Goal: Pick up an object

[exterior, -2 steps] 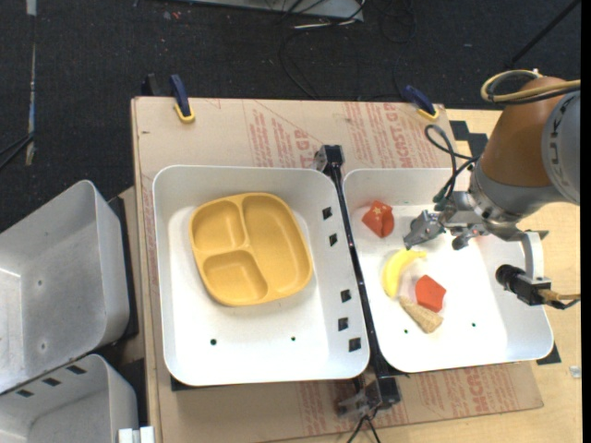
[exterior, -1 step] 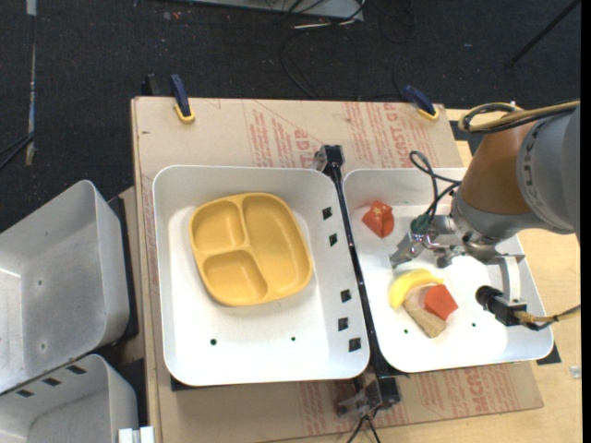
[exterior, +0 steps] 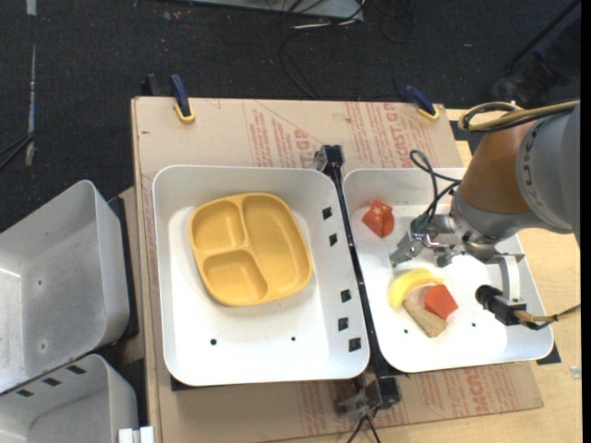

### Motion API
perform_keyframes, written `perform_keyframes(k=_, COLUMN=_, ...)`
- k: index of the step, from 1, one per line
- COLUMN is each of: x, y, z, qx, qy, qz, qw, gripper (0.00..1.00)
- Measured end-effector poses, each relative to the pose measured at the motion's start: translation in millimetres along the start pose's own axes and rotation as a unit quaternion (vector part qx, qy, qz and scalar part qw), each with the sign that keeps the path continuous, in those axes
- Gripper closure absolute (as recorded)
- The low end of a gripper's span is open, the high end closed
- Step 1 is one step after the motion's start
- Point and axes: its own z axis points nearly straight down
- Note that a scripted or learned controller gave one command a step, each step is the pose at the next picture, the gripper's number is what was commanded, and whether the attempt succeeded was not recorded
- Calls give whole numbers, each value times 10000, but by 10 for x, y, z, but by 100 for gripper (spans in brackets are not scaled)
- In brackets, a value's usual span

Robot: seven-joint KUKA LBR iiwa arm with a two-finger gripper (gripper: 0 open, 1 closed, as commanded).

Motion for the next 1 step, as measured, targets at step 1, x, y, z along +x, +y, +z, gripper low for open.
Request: perform_keyframes(k=1, x=2, y=6, z=-103, qx=-11, qy=-3, qz=1, qw=10000, gripper=100)
